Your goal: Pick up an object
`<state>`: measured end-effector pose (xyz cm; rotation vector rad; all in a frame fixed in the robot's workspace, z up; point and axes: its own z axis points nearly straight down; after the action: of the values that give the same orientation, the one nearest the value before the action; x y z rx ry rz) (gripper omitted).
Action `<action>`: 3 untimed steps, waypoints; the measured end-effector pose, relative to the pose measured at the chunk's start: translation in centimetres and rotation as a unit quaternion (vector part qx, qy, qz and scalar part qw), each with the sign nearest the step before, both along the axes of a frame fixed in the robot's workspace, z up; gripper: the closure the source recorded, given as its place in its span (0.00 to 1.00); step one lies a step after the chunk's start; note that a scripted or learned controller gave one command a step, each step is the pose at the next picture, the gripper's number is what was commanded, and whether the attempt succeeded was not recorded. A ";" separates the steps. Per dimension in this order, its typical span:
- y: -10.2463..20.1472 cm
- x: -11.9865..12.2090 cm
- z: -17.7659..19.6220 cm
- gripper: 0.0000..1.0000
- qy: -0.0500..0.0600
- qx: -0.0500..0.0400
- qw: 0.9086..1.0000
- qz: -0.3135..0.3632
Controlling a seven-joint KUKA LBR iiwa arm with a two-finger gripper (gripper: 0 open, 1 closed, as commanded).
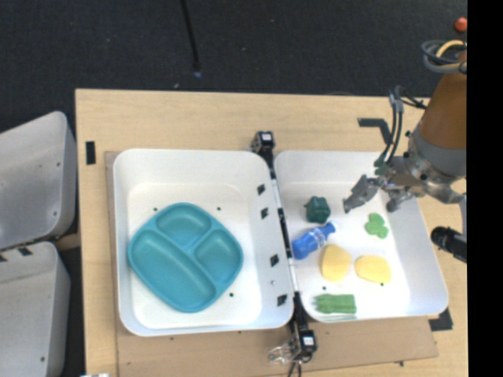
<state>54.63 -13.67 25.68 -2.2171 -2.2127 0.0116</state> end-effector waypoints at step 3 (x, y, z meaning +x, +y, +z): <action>0.3 -1.3 -10.2 0.00 -0.004 -0.001 1.000 0.000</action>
<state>53.33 -13.42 15.44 -2.2222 -2.2185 0.0041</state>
